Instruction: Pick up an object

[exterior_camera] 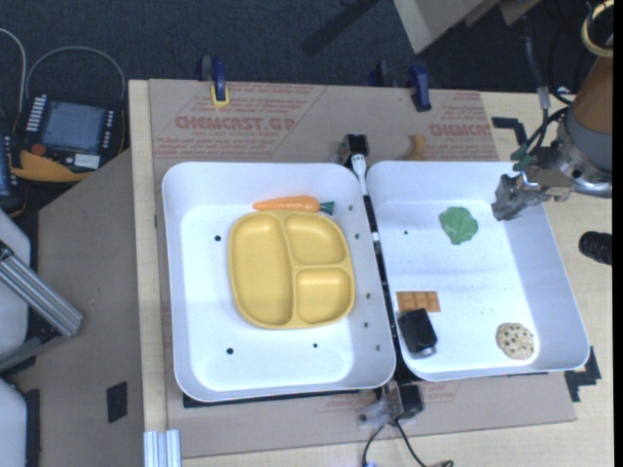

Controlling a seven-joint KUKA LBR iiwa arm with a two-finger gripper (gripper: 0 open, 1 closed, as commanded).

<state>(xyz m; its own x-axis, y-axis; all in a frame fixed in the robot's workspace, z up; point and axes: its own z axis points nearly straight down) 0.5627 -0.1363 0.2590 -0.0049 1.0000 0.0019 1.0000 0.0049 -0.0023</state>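
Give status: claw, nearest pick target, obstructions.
Claw over right bin, upper right, holding nothing. Green broccoli piece nearest, just left of it. Cookie, cracker, black object along bin's near edge. Nothing between claw and broccoli.

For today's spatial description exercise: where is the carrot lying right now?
The carrot lies in the left bin, at its far side, just beyond the top edge of the yellow divided plate.
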